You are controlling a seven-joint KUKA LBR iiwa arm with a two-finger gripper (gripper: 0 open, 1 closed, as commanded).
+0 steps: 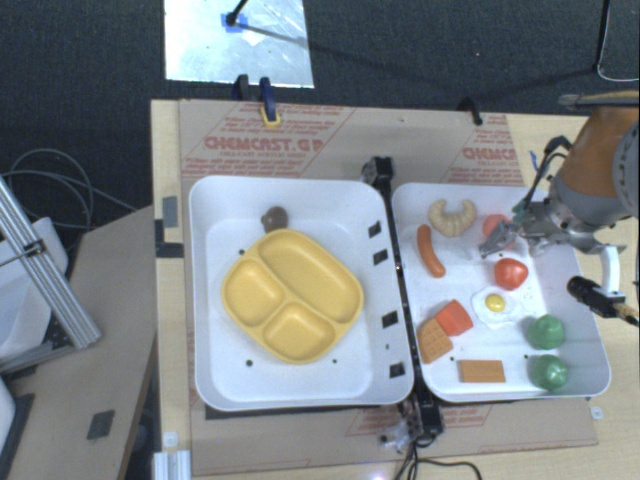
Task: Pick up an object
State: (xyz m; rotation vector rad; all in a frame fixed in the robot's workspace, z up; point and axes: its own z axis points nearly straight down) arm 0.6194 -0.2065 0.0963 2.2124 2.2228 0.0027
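Camera view: gripper (497,240) hovers low over right bin (600,368), fingers spread, nothing between them. Red tomato (510,272) sits just below the fingertips, croissant (452,216) to their left. Yellow 3-compartment tray (291,294) in left bin (215,298).

Red print reading "CHEMCAST GP" stands on the brown protective sheet (300,133) covering the tabletop, along its far edge behind the left bin (215,368). The same red lettering repeats near the far right corner, partly hidden and too broken to read fully.
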